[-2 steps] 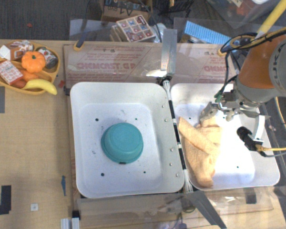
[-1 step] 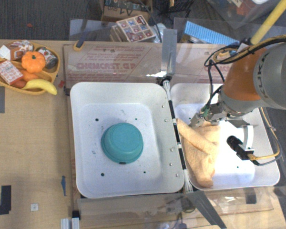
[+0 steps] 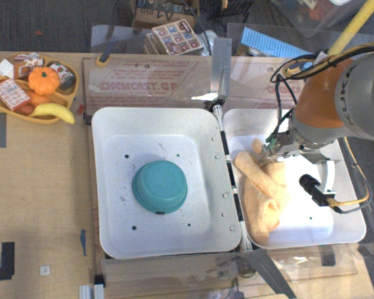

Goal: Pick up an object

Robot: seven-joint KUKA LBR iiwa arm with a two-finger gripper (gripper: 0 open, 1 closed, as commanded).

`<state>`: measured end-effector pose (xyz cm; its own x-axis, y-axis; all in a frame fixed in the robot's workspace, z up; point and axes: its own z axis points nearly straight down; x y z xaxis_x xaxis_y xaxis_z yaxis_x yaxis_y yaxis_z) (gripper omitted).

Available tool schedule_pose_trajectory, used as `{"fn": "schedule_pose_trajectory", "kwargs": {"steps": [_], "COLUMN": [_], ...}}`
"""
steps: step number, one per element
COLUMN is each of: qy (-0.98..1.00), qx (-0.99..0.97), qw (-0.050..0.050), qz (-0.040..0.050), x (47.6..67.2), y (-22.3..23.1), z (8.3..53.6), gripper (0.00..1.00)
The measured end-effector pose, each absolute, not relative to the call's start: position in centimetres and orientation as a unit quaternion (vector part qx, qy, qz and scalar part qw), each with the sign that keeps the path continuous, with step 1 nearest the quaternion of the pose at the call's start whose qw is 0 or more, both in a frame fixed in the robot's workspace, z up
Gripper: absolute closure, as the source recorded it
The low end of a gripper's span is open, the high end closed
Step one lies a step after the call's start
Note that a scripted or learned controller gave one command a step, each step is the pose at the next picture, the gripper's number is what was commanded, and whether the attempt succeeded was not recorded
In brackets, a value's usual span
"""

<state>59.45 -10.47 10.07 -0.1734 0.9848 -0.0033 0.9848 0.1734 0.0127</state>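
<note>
While faint red lettering on the cardboard sheet (image 3: 146,83) behind the left bin (image 3: 106,129) cannot be read, a teal bowl (image 3: 160,186) sits upside down in that bin. A tan cloth (image 3: 262,189) lies in the right bin (image 3: 346,229), beside the left bin's wall. The gripper (image 3: 275,149) hangs at the cloth's upper edge; whether its jaws are apart cannot be told. Left of the left bin, on the tabletop (image 3: 31,192), a yellow tray (image 3: 0,95) holds toy food.

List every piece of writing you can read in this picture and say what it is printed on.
Cardboard sheet behind the bins: faint red print under plastic, too washed out to read.
Patterned box at the top: markings too small to read.
Small packets in the yellow bowl: print too small to read.
Nothing else carries legible text.
</note>
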Motion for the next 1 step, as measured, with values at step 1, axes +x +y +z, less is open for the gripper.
{"fn": "schedule_pose_trajectory", "kwargs": {"steps": [1], "qy": [0.803], "qx": [0.596], "qw": [0.002], "qz": [0.0005], "x": [62.95], "y": [-9.15], "z": [18.56], "gripper": [1.0]}}
